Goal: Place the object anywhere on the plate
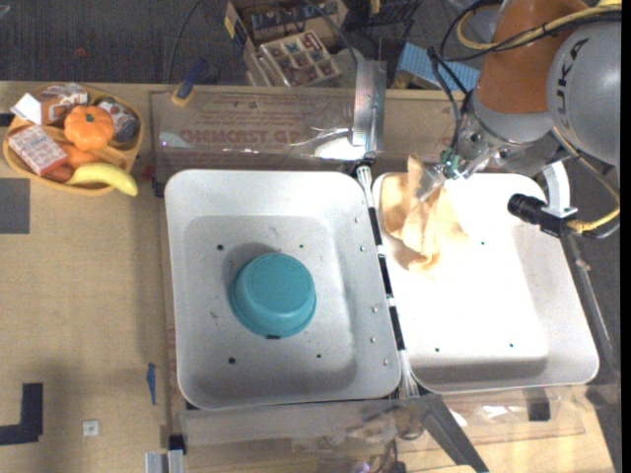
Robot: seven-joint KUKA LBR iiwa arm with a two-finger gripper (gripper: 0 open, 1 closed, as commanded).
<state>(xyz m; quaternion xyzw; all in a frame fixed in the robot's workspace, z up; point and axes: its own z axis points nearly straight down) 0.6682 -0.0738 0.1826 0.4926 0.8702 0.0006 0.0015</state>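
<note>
Wooden bench holds two white bins. Tool pinches soft tan cloth hanging below it; round teal plate sits far left.

Bright, even overhead lighting, no hard shadows. Right shallow white plastic bin blown out near pure white, surface detail lost. Left shallow white plastic bin greyer, with soft shading round its recessed floor. Soft shadow under the round teal plate. Glare on the clear plastic sheet at the wooden counter back edge. Dark, underexposed floor beyond. Overall soft, low resolution; crumpled tan cloth edges smeared.
</note>
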